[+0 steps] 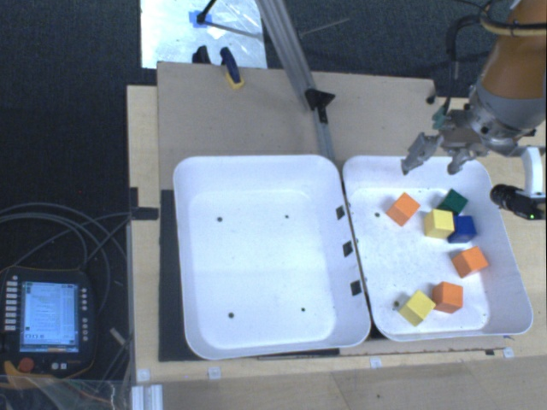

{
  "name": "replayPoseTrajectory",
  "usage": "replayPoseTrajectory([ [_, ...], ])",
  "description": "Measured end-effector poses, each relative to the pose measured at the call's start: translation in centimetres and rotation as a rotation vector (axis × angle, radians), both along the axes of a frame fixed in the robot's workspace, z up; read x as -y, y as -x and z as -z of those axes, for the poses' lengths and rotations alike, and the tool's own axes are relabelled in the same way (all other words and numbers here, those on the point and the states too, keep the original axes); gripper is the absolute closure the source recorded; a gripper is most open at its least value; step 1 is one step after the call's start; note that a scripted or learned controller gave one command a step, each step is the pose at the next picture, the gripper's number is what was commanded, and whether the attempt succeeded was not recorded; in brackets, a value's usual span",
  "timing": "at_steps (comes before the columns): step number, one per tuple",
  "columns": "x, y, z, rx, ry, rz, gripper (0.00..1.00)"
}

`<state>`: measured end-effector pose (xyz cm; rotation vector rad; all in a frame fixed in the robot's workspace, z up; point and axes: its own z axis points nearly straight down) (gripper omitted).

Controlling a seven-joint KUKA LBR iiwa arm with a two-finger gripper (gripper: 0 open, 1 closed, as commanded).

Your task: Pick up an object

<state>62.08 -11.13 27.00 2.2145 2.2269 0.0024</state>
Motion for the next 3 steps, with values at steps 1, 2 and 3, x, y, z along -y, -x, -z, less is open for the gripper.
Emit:
replayPoseTrajectory([
  [1, 0.0, 0.0, 0.0, 0.000, 0.000, 0.000, 0.00],
  [2, 0.3, -0.8, 4.5, -0.004, 0.001, 0.003, 0.00],
  [3, 0.3, -0.9, 8.7, -0.004, 0.001, 0.003, 0.00],
])
